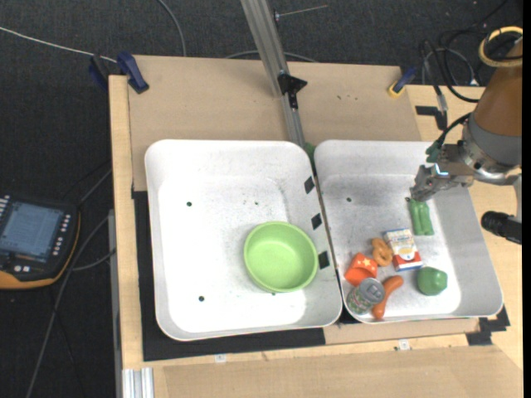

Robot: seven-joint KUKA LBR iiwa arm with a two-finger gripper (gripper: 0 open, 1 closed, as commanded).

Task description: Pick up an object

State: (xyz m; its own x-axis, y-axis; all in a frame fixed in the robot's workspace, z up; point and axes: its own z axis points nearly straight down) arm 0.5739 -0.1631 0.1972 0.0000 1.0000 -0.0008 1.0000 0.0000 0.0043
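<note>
- The two-finger gripper is seen low over the right white bin, at its far right part, carried by the grey arm with an orange band that reaches in from the right.
- Whether anything is pinched cannot be told from this view.
- A green, elongated plastic object is found just below the gripper tip, lying roughly lengthwise on the bin floor; whether it is touched cannot be told.
- Further objects are gathered at the near side of the right bin: a small white and red carton, an orange ring-shaped piece beside it, an orange-red blocky item, a round grey lid-like piece, an orange-red carrot-like stick, and a dark green rounded object.
- A light green round bowl is set upright in the left white bin, at its near right part.
- A handheld control pendant is laid on the dark floor at the left.
</note>
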